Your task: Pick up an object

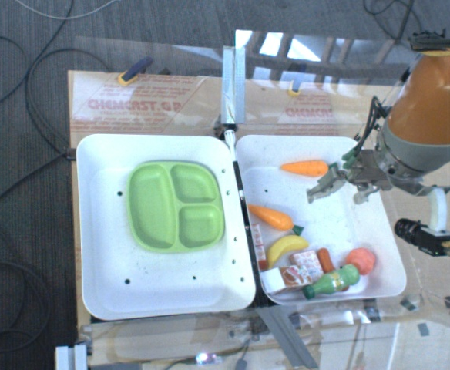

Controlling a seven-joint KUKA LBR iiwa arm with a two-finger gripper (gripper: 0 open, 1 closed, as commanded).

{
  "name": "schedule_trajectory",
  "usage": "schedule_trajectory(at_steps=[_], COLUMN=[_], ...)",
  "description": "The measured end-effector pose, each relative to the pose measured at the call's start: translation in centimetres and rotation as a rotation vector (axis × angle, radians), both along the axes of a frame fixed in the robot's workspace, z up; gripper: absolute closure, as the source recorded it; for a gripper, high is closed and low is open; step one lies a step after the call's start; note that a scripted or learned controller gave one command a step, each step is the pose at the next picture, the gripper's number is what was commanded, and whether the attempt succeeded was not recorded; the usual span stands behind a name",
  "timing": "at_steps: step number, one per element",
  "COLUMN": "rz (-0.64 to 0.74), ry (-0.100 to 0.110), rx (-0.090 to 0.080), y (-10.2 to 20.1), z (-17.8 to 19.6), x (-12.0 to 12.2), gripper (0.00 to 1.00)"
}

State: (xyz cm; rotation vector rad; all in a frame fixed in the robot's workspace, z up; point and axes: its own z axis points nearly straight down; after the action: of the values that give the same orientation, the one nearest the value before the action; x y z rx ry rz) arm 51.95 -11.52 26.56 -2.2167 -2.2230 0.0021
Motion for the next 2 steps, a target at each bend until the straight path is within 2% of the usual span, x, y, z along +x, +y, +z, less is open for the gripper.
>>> schedule_trajectory(at_steps=[1, 2], rz=[-0.097, -0.045], ry=[0.002, -0.012], rx=[0.000, -0.006], y=[-2.2, -6.8], z=[-9.4, -17.6], x=[9.6, 13.0], gripper=[0.00, 0.00])
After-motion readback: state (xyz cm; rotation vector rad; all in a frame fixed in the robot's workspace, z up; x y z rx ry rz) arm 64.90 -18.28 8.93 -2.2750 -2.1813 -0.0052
